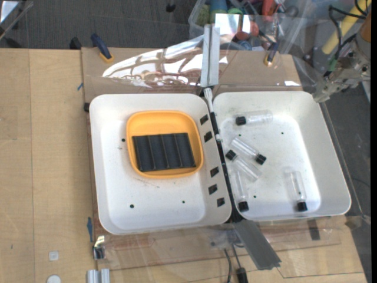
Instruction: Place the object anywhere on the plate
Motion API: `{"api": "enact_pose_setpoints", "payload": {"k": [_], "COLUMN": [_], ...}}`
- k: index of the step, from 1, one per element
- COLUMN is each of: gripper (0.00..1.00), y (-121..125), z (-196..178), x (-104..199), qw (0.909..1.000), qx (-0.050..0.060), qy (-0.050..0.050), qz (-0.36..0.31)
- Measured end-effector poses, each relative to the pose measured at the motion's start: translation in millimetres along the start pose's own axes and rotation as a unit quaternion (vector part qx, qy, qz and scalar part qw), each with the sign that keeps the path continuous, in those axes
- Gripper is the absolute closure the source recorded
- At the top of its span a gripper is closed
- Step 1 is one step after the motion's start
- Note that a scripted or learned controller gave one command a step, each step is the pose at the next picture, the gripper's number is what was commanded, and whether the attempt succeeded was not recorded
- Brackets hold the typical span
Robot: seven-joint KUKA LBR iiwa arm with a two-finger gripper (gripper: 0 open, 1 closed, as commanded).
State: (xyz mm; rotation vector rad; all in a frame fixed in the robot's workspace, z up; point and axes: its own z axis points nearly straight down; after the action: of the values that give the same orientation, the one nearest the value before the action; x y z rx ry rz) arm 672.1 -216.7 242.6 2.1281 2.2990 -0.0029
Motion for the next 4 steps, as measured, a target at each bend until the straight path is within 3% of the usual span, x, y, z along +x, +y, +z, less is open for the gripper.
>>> {"api": "enact_pose_setpoints", "payload": {"k": [1,2,3,4], "gripper": [1.00,0.00,1.00,1.00], "y": [-4,-4,-2,-3], "z": [-14,-14,-22,-110], "x": [-5,-5,-5,-6], "qw": [0.9945,0.9945,0.9944,0.9841], "qx": [0.000,0.000,-0.002,0.000], "qy": [0.002,0.003,0.001,0.002], "qz": [-0.105,-0.105,-0.106,-0.177]}}
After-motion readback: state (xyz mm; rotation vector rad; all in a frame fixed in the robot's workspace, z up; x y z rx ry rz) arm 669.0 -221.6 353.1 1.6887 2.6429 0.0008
